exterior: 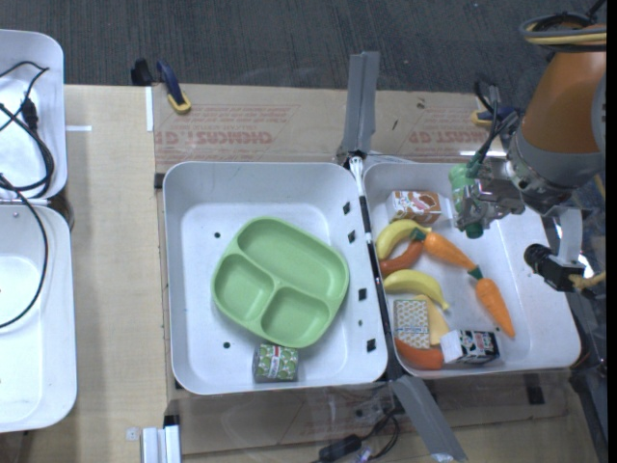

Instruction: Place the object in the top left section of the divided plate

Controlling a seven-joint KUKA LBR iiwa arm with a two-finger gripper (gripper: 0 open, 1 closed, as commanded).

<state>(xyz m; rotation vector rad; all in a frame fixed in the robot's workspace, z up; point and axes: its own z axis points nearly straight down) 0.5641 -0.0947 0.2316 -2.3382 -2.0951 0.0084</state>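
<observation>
A light green divided plate with three sections lies in the middle of the left bin. Nothing lies on the plate. My gripper hangs over the upper right part of the right bin, just above and right of a carrot. The gripper's dark body hides its tips, and I see no object in it. Under and around it lie toy foods: two bananas, a second carrot and a brown packet.
A small green can lies at the left bin's front edge, below the plate. The right bin also holds a cracker box, a dark carton and an orange piece. A grey divider post stands between the bins.
</observation>
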